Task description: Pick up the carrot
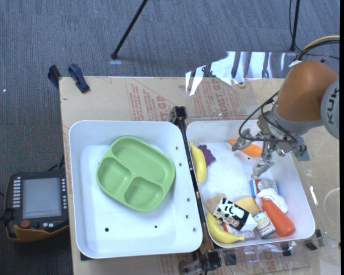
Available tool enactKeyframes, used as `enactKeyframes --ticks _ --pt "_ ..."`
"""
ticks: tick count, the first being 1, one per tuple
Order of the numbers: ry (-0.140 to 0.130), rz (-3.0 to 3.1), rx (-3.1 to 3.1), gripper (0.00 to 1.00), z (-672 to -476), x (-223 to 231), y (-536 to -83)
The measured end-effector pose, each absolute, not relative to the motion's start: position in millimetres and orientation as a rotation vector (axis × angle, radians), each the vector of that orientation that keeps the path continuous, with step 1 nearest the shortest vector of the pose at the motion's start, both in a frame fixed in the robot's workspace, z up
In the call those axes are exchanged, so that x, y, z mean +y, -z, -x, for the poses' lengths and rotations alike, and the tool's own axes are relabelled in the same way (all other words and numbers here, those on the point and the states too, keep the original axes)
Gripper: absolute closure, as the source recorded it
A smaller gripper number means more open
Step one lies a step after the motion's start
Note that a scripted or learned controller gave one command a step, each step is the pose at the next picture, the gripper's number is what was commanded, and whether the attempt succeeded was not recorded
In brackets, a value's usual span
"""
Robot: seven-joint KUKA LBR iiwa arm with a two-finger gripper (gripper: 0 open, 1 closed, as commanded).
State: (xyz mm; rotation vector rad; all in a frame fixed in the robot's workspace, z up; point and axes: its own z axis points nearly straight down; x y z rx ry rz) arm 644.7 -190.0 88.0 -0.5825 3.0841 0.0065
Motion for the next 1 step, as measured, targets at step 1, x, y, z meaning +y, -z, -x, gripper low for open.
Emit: enactKeyframes --ticks 1 --pt "-0.009 0.573 3.079 1.0 -646.5 -190.2 -99.8"
